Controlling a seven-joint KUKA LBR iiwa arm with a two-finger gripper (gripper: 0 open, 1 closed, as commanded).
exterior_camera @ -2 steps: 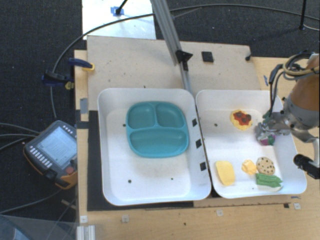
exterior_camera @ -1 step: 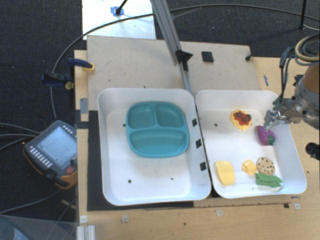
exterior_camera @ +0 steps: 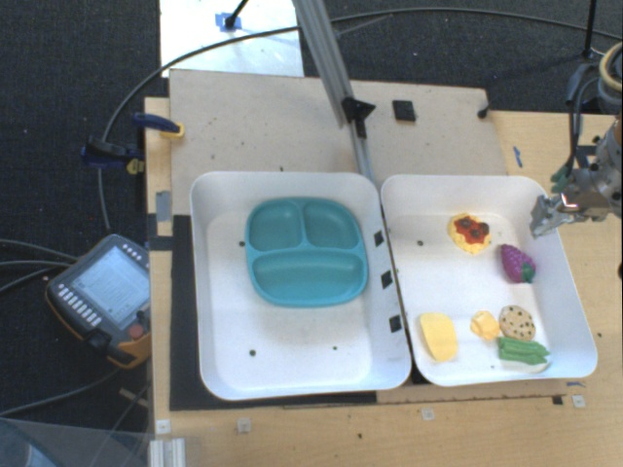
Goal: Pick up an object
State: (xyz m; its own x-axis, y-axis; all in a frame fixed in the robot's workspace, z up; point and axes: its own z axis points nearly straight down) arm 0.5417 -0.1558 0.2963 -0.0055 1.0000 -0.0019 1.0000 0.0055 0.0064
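The right bin (exterior_camera: 409,202) holds several toy foods: a yellow piece with red sauce (exterior_camera: 471,232), a purple grape bunch (exterior_camera: 516,262), a yellow block (exterior_camera: 439,337), a small orange-yellow piece (exterior_camera: 484,324), a speckled cookie (exterior_camera: 516,321) and a green bean pod (exterior_camera: 523,351). My gripper (exterior_camera: 551,213) hangs at the far right over the bin's right rim, right of the sauce piece and above the grapes. Nothing shows between its fingers.
The left bin (exterior_camera: 219,358) carries a teal divided plate (exterior_camera: 306,251). A grey pole (exterior_camera: 326,47) slants down to the seam between the bins. A teach pendant (exterior_camera: 102,295) lies off the bench at left, with cables around it.
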